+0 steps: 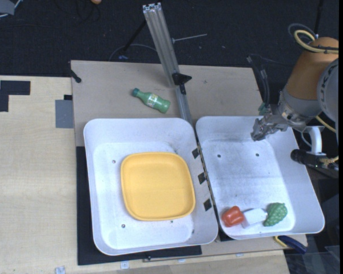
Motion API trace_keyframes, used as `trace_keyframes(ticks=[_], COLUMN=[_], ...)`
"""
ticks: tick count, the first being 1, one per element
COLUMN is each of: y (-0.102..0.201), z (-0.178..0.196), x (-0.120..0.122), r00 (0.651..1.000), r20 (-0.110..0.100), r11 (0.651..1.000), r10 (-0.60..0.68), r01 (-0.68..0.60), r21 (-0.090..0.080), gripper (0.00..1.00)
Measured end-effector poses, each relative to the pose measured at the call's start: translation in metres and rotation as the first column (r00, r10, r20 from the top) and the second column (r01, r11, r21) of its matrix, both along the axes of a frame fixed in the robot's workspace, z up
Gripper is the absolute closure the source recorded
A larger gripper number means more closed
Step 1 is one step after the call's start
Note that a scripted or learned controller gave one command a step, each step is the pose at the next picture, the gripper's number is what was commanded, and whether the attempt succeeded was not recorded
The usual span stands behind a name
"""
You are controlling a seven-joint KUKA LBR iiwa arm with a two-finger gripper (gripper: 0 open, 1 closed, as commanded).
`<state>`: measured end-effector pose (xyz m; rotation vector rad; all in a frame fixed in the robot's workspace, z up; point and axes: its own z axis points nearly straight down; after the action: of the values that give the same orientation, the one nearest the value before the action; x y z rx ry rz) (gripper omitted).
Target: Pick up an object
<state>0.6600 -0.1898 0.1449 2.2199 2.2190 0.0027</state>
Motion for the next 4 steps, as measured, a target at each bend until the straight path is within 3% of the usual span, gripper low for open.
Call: trace_keyframes(ticks=[2,4], y=[-0.005,0.108], z=[0.084,0.090], x=[0.007,-0.008], r00=[1.000,1.000], r20=[0.000,-0.004], r11=[1.000,1.000], r10=[-0.001,0.004], r01=[0.001,-0.004], r21=[0.000,0.002], gripper=[1.00,1.00])
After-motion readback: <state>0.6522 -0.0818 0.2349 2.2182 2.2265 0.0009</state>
